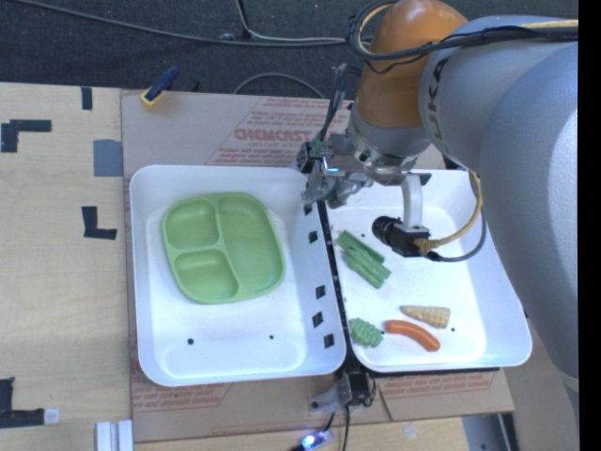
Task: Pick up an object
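Arm reached in from the right, gripper (324, 178) low over the far end of the divider between the two white bins; could not tell its state. Left bin (155, 346) held a green divided plate (223, 246). Right bin (498, 332) held a green ridged piece (363, 257), corn cob (425, 316) and carrot (404, 333), all apart from the gripper.

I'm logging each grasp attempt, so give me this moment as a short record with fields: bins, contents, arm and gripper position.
left bin: holds a green divided plate
right bin: holds a green ridged piece, a carrot with green top, a pale corn-like piece
arm: reaches in from the right, over the right bin's far end
gripper: near the divider between the bins, at the far end
held object: none seen
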Available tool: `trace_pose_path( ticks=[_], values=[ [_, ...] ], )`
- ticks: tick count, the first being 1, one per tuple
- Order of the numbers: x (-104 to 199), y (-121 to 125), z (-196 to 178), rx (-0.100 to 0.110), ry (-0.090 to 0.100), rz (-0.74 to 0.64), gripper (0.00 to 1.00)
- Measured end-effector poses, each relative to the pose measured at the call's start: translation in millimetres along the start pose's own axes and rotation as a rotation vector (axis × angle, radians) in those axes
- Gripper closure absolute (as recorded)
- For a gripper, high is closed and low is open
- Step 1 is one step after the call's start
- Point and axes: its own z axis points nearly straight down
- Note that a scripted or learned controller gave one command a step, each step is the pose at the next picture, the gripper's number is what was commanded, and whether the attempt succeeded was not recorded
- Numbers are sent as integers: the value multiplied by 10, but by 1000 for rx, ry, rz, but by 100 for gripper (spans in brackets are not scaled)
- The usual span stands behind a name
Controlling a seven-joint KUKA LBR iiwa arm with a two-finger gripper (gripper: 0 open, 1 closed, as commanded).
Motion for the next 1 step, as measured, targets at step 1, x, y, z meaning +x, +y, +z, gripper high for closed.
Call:
trace_pose_path(
  ticks=[1],
  values=[
    [477, 159, -10, 1, 1, 0, 100]
  ],
)
